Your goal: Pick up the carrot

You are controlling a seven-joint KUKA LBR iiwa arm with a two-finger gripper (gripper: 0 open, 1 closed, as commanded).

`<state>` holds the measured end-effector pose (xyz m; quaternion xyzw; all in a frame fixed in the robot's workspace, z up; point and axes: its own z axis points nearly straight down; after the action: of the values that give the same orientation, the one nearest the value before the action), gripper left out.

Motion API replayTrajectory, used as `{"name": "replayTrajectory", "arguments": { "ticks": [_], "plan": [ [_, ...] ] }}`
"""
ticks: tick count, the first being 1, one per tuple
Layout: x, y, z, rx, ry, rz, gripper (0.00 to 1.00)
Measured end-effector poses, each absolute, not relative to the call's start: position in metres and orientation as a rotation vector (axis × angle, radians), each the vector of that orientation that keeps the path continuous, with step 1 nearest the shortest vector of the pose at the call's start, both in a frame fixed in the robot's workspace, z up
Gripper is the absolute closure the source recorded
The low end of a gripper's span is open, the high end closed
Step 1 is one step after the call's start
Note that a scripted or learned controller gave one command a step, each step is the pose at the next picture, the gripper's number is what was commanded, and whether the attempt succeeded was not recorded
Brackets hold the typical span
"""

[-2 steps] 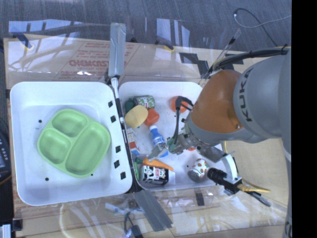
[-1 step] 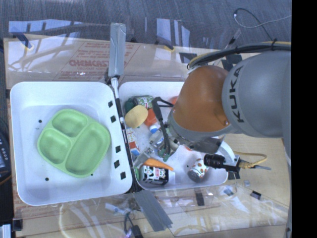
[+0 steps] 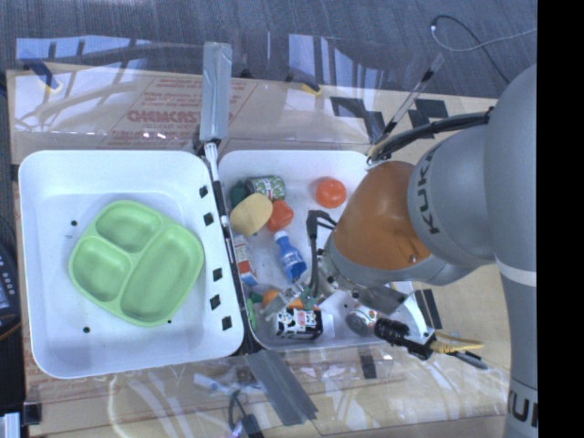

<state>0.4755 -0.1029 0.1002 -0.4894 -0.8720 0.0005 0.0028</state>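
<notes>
One candidate for the carrot [image 3: 269,295]: a small orange piece lying below and just left of the blue bottle [image 3: 291,257], close to the dividing wall of the right bin [image 3: 294,155]. It is small in this view and partly mixed in with other clutter, so the identification is tentative. A greenish bit just beyond it, further from the bottle, may be its top.

Pincer [image 3: 310,292]: low in the bin, just below and right of the bottle, near the carrot but not visibly on it. My own wrist covers most of it. How far open it is, I cannot tell; nothing is seen held.

Neighbours: a black-and-white carton [image 3: 299,322] sits below the bottle, close beside the carrot. A yellow lump [image 3: 251,213] and a red-orange piece [image 3: 280,214] lie above and left of the bottle, well clear.

Handling, as judgement:
- Likely a toy or small piece, so light; lifting load should be no concern.
- Probably stiff, with a smooth tapered skin; could squirt out of a squeeze near the tip.
- Take it across the thick middle, closing across its short width.
- Crowding is the main risk: carton and bin wall leave little room, and a grab could catch the carton instead.
</notes>
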Motion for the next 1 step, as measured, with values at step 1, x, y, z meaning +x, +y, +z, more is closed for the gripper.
{"name": "replayTrajectory", "arguments": {
  "ticks": [1],
  "plan": [
    [0.4765, -0.1022, 0.1100, -1.526, -2.740, 0.001, 1.00]
  ]
}}
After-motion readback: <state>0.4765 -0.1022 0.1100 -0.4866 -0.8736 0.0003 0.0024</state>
